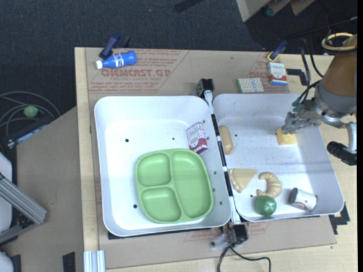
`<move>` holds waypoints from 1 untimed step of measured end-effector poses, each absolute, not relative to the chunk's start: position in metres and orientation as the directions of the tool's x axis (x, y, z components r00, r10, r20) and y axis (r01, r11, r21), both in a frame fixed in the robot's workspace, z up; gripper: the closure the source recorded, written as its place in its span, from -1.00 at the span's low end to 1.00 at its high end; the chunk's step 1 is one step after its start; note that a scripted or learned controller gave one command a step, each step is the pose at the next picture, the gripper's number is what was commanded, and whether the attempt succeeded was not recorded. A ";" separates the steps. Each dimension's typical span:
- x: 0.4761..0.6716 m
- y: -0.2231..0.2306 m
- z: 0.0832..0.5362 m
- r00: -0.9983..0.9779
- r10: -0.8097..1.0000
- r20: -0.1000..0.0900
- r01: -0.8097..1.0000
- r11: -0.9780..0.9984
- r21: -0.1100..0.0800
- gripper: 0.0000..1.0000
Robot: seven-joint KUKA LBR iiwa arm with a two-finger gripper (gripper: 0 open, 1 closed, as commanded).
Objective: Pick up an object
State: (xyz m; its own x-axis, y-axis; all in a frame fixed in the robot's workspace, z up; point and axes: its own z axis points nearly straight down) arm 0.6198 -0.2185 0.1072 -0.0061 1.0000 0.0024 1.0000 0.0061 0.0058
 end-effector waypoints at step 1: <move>0.620 -0.218 0.107 -0.006 1.000 0.003 1.000 0.006 0.005 -1.00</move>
